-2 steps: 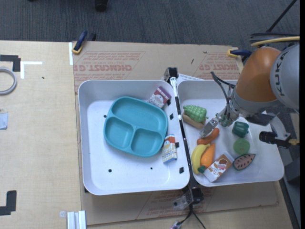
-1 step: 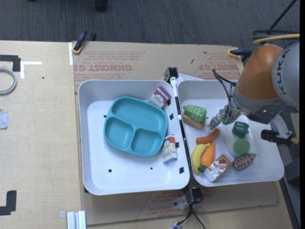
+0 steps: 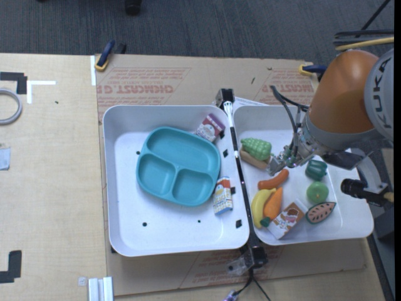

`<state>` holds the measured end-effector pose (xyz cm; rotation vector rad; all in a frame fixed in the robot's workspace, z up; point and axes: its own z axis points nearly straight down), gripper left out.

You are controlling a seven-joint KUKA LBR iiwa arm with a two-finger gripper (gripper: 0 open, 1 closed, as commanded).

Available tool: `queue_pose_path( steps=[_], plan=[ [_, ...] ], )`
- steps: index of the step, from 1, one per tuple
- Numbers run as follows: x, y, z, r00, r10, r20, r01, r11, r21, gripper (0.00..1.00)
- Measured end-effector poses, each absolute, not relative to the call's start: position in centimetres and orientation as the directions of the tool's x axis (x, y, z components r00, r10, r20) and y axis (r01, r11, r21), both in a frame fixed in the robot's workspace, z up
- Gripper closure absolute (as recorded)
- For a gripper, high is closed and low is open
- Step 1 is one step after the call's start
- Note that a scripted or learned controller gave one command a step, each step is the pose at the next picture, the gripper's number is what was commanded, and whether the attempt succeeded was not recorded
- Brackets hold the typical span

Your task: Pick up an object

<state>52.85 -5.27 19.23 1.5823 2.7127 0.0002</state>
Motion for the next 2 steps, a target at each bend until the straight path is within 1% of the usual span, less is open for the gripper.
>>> queue_pose_path(
  steps=[1, 2],
  plan=[
    [48.4, -3.5, 20.4, -0.397, 0.918, 0.000, 0.918, 0.397, 0.000, 1.00],
    [48.5, -4.7, 31.7, -0.595, 0.804, -0.003, 0.804, 0.595, 0.002, 1.00]
  ],
)
